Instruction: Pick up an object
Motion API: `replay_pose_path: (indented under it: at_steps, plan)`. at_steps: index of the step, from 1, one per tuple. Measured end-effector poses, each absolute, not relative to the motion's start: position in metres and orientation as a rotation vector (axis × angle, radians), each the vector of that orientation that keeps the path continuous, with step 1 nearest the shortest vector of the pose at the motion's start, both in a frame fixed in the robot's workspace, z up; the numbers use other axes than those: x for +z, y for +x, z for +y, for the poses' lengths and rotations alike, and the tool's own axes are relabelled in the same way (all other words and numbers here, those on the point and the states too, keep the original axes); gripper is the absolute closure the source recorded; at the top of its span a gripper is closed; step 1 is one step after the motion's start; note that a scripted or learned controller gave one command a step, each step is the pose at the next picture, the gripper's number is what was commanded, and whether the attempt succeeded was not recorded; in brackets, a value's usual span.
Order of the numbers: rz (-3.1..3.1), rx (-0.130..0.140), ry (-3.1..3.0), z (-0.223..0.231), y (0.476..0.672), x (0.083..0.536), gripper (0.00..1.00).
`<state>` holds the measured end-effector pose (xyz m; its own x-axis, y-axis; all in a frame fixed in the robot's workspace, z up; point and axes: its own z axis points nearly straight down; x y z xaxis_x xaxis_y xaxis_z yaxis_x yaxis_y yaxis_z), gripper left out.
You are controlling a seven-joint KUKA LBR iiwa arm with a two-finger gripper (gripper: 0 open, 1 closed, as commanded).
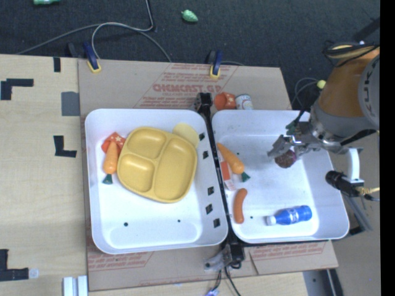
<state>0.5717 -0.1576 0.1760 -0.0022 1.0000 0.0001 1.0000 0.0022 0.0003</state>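
From left to right I count one yellow divided plate [157, 163] and one carrot [111, 159] in the left bin [99, 221], then one carrot [230, 158], one sausage [239, 205] and one blue bottle [289, 216] in the right bin [330, 227]. At that bin's upper right the end effector [288, 152] seems to pinch a small dark brown object [286, 159]. The hold looks shallow to me, so the object could slip out on the lift and drop back.

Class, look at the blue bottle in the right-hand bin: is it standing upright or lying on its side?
On its side. The blue bottle lies flat on the floor of the right bin, its white cap end pointing toward the left bin.
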Motion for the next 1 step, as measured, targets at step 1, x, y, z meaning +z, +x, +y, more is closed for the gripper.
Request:
replay_pose_path:
  at_steps: [1]
  plan:
    - [2.224, -0.001, 2.220, -0.1218, 0.6216, 0.1761, 1.00]
